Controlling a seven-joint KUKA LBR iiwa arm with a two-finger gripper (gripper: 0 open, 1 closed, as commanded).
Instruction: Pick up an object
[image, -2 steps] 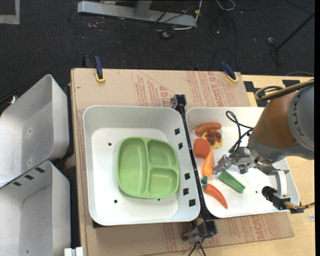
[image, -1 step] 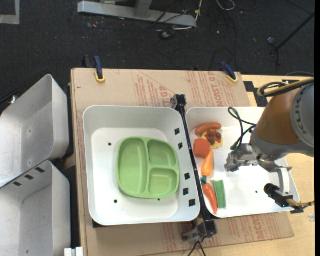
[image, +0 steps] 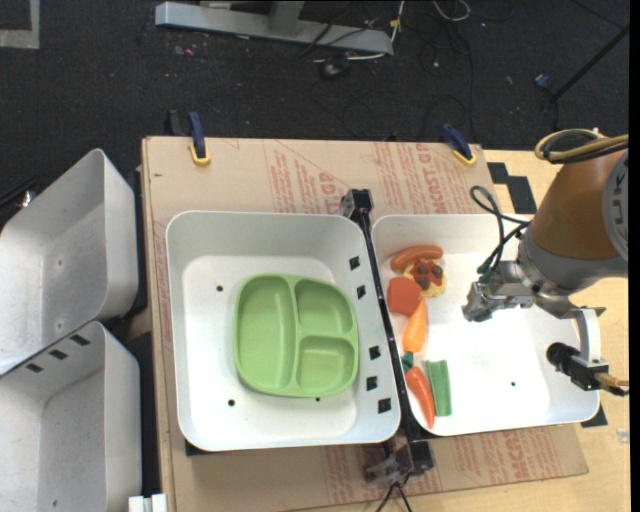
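Observation:
The right bin (image: 520, 400) holds several toy foods along its left side: a sausage (image: 415, 257), a pizza slice (image: 431, 275), a red-orange block (image: 404, 295), an orange carrot piece (image: 415, 327), a red carrot (image: 420, 393) and a green stick (image: 440, 387). My gripper (image: 480, 304) hangs over the middle of this bin, right of the pizza slice and the carrot piece, apart from them. Nothing shows between its fingers.
The left bin (image: 190, 300) holds a green divided plate (image: 296, 335). Between the bins runs a black divider (image: 378, 310). More white bins (image: 60, 260) stand at the far left. The arm's orange band (image: 585, 200) rises at the right.

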